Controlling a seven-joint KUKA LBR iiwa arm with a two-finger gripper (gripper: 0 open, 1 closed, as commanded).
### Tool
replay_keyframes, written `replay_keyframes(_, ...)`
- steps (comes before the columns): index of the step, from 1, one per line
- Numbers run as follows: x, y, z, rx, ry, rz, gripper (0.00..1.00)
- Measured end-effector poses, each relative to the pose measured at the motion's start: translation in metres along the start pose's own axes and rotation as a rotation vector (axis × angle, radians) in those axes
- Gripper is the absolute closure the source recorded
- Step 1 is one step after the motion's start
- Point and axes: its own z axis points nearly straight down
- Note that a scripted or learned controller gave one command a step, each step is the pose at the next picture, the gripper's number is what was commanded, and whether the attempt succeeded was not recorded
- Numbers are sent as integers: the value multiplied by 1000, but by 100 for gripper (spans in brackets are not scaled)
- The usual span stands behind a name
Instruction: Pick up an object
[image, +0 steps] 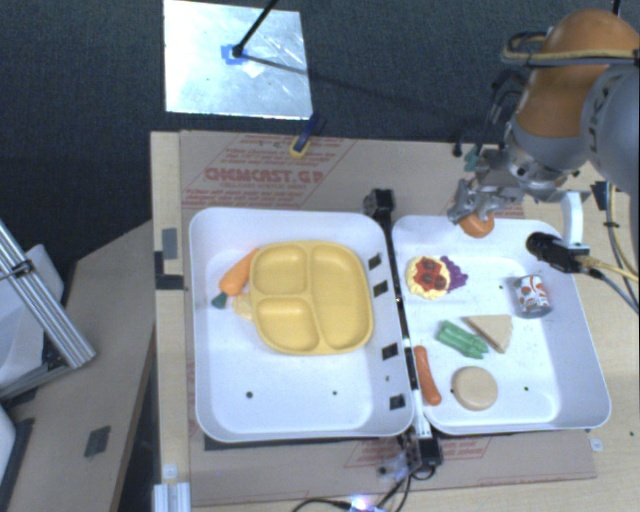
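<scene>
Orange object (478, 226): small, round, at twelve o'clock of the right bin (575, 345), clamped between the gripper's fingers.
Near items: tan disc (474, 388), sausage (427, 374).
Mid items: green beans (461, 339), bread wedge (490, 330), can (531, 293).
Left bin (215, 330): yellow tray (304, 297), carrot (236, 273) at nine o'clock.
Gripper (476, 211): jaws clamped on the orange object.

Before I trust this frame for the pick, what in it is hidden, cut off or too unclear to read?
- Gripper: small and blurred in the camera view; an orange object sits at its tip, but whether it is held is unclear.
- Carrot: one side hidden under the yellow tray.
- Small can: label too small to read.
- Arm: cut off by the right edge.
</scene>
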Motion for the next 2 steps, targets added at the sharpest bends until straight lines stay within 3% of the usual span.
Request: replay_keyframes(2,104,-37,18,4,2,0,100)
